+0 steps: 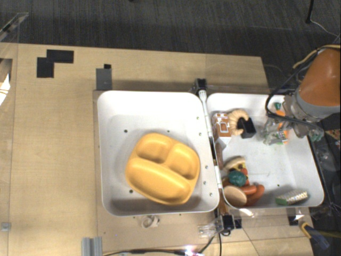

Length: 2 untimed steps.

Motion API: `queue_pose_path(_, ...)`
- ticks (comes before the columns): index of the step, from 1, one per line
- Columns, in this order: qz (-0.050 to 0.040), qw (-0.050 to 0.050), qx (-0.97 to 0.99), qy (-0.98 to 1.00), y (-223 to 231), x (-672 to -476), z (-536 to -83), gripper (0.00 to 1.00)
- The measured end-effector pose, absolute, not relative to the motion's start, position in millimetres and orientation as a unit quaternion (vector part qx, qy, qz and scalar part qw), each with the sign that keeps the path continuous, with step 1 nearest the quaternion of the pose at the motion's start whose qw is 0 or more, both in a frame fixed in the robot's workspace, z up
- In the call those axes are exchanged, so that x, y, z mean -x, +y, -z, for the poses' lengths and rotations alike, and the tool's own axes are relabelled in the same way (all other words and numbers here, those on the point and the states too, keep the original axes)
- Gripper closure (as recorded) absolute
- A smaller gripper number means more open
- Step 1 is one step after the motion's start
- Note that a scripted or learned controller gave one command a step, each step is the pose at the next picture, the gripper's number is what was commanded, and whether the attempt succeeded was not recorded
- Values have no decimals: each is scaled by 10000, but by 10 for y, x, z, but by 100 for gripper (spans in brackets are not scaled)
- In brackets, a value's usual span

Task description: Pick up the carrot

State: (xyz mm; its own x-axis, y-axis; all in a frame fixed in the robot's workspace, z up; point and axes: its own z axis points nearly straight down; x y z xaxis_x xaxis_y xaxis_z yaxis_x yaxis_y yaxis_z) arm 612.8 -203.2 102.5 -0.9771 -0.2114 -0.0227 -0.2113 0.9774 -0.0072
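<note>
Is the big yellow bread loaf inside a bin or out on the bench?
Inside. The yellow bread loaf lies within the left bin, its white walls showing on every side.

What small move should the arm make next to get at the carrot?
Probably shift the tool toward the near left corner of the right bin. It hangs over the bin's far side, while the orange carrot lies in the toy pile by the divider, apart from it.
</note>
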Motion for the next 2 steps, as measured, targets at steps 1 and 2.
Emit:
queue_pose_path(1, 23, 115, 1066, 9942, -2030, -6128, -1022, 0)
queue_pose_path(2, 18, 62, 1948, 9808, -2048, -6053, -886, 0)
